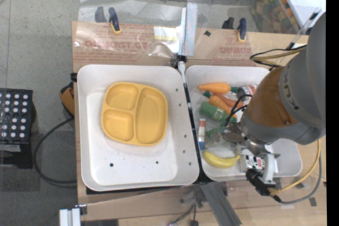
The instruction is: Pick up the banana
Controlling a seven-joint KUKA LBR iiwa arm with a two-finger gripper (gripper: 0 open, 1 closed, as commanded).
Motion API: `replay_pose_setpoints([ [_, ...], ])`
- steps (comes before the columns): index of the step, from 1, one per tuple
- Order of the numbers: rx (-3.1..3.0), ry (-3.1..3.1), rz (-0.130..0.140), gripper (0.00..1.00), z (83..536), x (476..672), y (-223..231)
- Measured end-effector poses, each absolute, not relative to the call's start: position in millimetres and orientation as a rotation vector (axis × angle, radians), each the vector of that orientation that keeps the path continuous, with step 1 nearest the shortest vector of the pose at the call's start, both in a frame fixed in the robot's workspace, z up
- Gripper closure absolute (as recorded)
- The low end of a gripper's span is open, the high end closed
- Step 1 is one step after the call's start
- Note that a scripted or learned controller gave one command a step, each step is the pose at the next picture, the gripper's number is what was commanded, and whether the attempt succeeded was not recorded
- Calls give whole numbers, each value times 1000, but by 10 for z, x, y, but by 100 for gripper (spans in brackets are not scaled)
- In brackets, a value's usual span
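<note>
Camera view puts the banana (221, 159) at about 7 o'clock in the right bin (288, 159), lying flat on the floor close to the front wall. The gripper (237, 141) hangs just beside it, at roughly 1 o'clock from the fruit, under the bulky grey arm (288, 103). The wrist hides its working end, so I cannot tell whether it is apart or together, and nothing shows the banana held. The main risk, as I judge it, is a descent landing off the fruit's middle: closing on a tapered end would let the smooth, curved skin pivot or slip free. The front wall at 6 o'clock leaves little room, so the gripper could strike the rim or pin the banana against it. Clutter is the second hazard: a green bottle (212, 112) at 10 o'clock and carrots (214, 87) at 11 o'clock lie near the wrist, and a sideways correction could knock or catch one instead. The yellow plate (135, 114) in the left bin (87, 166) lies well apart.
</note>
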State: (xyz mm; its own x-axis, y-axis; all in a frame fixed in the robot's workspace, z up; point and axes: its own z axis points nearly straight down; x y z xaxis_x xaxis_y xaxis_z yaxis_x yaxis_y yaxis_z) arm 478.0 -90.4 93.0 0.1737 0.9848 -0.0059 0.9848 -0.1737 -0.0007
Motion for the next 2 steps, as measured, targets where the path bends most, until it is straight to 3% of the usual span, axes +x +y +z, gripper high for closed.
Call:
replay_pose_setpoints([
  [1, 2348, 2083, -4, 0, 932, 4784, -1565],
  [2, 2279, 2161, -3, 0, 932, 4792, -938],
])
